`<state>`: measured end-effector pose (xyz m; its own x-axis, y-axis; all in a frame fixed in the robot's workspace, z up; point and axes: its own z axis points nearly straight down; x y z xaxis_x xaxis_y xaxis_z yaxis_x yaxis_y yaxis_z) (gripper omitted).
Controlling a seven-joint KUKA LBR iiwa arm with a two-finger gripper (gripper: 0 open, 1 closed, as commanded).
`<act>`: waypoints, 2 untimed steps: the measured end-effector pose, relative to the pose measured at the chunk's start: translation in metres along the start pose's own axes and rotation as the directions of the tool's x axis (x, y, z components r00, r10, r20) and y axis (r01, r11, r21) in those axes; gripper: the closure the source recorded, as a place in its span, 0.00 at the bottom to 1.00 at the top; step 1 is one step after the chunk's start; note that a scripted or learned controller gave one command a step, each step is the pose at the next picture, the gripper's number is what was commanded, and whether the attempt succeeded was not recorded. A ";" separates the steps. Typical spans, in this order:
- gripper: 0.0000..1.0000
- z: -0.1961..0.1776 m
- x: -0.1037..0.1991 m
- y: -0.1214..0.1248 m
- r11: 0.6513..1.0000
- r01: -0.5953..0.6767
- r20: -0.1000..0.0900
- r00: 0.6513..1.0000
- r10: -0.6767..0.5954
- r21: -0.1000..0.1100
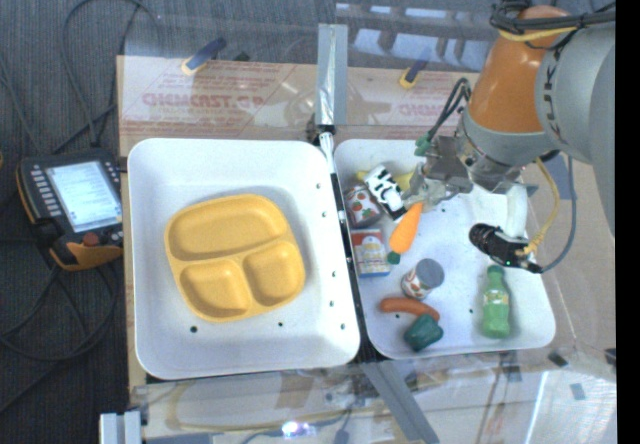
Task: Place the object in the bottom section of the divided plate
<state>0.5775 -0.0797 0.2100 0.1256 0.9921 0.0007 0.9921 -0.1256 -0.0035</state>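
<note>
arm (545, 62) enters from the right, orange band above the wrist over the upper part of the right bin (535, 327). wrist angled down and to the left, ending in the tool (432, 184) low in that bin's upper middle, just above the carrot's top end. cannot tell whether the tool is apart or together: the tips are lost against the clutter, and nothing shows plainly between them.

carrot (405, 228) lies tilted in the right bin, orange, green end toward the lower left. beside it on the left: a black-and-white toy (381, 188) and two small boxes (366, 229). below: a small can (423, 278), a sausage (408, 307), a dark green piece (423, 333). green bottle (494, 303) near the bin's lower right corner.

left bin (150, 332) holds the yellow divided plate (236, 254), lying flat, well apart from the tool. counter (225, 104) shows behind both bins.
</note>
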 end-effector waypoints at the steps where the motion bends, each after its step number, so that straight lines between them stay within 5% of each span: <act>1: 1.00 0.021 0.088 -0.022 0.999 -0.036 0.002 0.999 0.036 0.000; 2: 1.00 -0.011 0.154 -0.019 0.993 0.121 0.003 0.993 -0.121 -0.001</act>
<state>0.5777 0.0760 0.2211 0.0046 1.0000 -0.0021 1.0000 -0.0046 -0.0028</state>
